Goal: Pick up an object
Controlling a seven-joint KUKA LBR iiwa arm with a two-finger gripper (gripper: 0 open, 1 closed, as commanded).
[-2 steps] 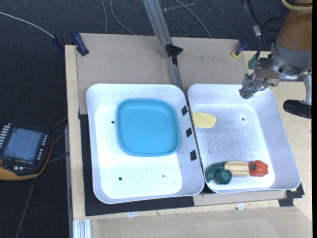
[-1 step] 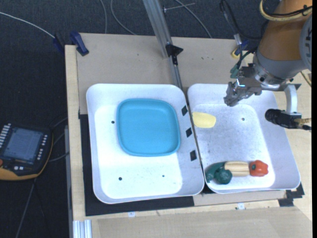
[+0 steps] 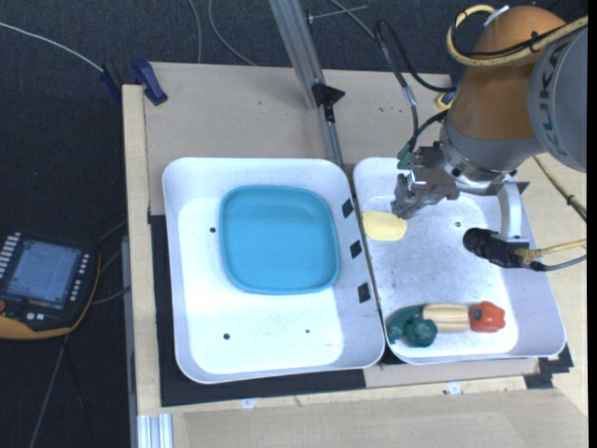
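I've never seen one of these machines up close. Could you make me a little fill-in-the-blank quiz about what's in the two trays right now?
1. The left bin holds a square plate whose colour is ____.
2. The gripper hovers just above a pale ____ object near the right bin's left wall.
3. Along the right bin's near edge lie a green item, a tan item and a ____ one.

Missing words: blue; yellow; red
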